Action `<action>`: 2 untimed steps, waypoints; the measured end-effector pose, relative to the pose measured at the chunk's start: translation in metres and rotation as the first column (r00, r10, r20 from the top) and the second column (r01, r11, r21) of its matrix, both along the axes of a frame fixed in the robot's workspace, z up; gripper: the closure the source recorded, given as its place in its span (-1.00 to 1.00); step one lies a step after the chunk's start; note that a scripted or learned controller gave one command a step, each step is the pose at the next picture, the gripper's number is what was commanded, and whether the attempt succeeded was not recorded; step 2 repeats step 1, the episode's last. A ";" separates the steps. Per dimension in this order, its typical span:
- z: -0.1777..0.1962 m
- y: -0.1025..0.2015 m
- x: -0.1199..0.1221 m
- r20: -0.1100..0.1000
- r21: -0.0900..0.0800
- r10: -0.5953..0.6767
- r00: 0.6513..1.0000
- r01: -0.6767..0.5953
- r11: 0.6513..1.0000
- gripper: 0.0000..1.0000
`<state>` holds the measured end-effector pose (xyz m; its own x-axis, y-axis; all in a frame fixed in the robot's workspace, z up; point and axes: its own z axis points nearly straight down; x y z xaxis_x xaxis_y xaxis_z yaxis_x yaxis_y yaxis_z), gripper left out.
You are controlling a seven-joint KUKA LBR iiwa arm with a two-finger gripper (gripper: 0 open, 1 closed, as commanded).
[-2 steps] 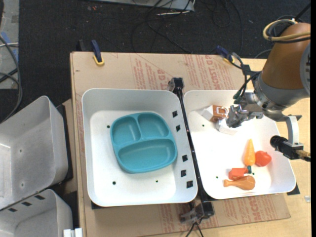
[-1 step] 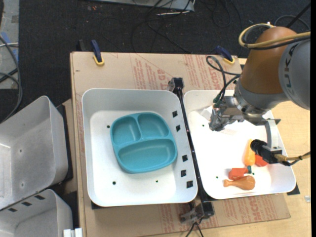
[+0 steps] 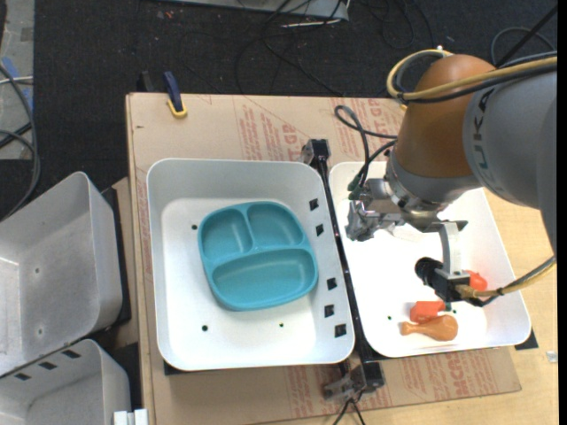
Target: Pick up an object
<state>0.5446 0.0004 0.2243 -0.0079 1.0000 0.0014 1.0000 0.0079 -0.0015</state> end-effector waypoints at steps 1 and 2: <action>0.009 0.054 0.010 0.004 0.000 0.001 1.000 -0.001 1.000 1.00; 0.009 0.054 0.010 0.004 0.000 0.001 1.000 -0.001 1.000 1.00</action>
